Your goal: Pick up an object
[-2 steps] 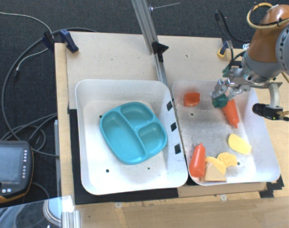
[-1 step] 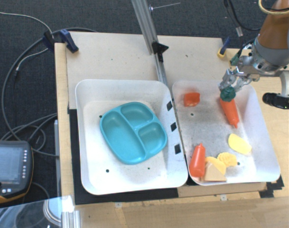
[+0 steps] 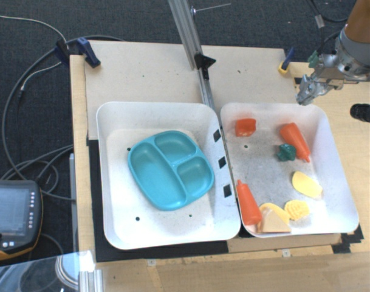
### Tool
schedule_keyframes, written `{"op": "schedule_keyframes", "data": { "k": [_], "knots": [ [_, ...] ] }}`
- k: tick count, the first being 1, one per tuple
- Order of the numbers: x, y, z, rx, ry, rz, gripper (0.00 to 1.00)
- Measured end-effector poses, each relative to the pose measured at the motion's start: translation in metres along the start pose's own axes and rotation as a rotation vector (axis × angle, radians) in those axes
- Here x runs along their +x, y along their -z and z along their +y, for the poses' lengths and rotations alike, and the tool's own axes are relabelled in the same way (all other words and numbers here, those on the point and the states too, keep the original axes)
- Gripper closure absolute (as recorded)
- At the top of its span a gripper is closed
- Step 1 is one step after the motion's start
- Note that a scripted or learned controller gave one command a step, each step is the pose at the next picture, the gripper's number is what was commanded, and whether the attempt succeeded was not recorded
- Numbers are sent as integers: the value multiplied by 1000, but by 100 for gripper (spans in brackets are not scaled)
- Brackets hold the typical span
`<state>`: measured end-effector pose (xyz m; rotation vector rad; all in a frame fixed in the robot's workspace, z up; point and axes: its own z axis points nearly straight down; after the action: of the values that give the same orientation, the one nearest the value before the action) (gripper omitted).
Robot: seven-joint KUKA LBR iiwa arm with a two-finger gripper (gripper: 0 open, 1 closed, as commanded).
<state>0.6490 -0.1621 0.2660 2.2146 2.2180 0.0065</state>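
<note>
- Objects for picking lie in the right bin [image 3: 333, 163]: an orange block [image 3: 245, 126] at 11 o'clock, a carrot [image 3: 294, 140] at 1 o'clock, and a small green piece [image 3: 286, 152] touching the carrot's lower left side.
- Lower down, a yellow slice [image 3: 307, 185] sits at 4 o'clock, well apart from the carrot.
- At 6 o'clock a second carrot [image 3: 248, 203] lies along the bin's left wall, beside a tan wedge [image 3: 274, 219] and a ridged yellow piece [image 3: 298, 210].
- Left bin [image 3: 112, 126] holds a teal divided plate [image 3: 171, 169], roughly central, tilted.
- End effector [image 3: 307, 93] hangs above the surface [image 3: 142, 72] just past the right bin's 1 o'clock corner, outside the bin, apart from every object.
- Nothing is seen between its fingers; whether they are spread or closed I cannot tell.
- A metal pole [image 3: 185, 23] rises at 12 o'clock between the bins.
- Blue clamps [image 3: 87, 50] sit at the surface's far corners.
</note>
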Motion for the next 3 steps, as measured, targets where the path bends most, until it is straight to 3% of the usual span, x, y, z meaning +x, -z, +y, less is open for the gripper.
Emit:
{"op": "schedule_keyframes", "data": {
  "k": [1,3],
  "knots": [
    [38,1,-22,11,1,3,100],
    [144,-17,-60,13,3,4,100]
  ]
}}
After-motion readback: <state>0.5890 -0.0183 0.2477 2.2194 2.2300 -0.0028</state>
